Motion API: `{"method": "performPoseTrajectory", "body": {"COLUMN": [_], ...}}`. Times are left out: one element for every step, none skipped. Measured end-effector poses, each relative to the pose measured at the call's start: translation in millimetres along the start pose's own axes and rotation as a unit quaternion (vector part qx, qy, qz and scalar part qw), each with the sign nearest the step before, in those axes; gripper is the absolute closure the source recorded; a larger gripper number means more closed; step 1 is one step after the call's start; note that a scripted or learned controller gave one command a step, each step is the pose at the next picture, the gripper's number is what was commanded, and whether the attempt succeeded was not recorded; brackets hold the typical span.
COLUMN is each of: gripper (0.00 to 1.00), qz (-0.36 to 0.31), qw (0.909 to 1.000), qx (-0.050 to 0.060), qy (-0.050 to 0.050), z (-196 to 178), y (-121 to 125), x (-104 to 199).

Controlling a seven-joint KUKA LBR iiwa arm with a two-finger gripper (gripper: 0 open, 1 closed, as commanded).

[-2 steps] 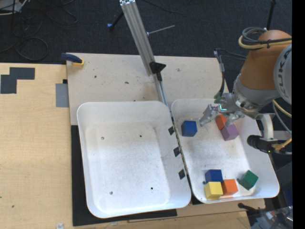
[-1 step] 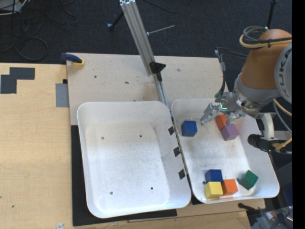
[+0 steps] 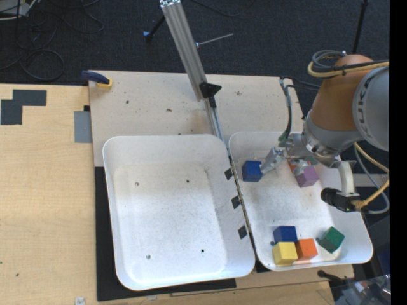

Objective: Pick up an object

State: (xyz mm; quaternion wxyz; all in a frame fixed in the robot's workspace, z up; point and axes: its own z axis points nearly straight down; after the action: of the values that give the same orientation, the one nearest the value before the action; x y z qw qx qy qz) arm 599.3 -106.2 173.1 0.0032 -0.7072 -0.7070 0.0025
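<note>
The gripper point(image 3: 285, 156) hangs low over the right bin point(image 3: 264, 259), near its top end. Whether its fingers are apart or together I cannot tell — the metal parts there blur into each other. Nothing can be seen held between them.

Just left of the gripper sits a blue block point(image 3: 252, 171), on the bin floor close to the wall between the two bins. Just right of it lies a purple block point(image 3: 307, 176), partly under the arm. These two are the closest things to grab.

Down at the bottom end are four more blocks bunched together — a dark blue block point(image 3: 285, 234), a yellow block point(image 3: 285, 253), an orange block point(image 3: 307, 249) and a green block point(image 3: 331, 239).

The blocks look small, light and hard, so they should not squash or break. Their sides look smooth, so a weak pinch might slip. I would grab the blue block by two flat sides facing each other. It stands alone, so there is room for the fingers on both sides.
</note>
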Motion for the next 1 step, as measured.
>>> {"method": "performPoseTrajectory", "body": {"gripper": [0.00], "qz": [0.000], "qw": [1.0000], "qx": [0.001], "qy": [0.000], "z": [49.1], "y": [-9.7], "x": [3.3]}}
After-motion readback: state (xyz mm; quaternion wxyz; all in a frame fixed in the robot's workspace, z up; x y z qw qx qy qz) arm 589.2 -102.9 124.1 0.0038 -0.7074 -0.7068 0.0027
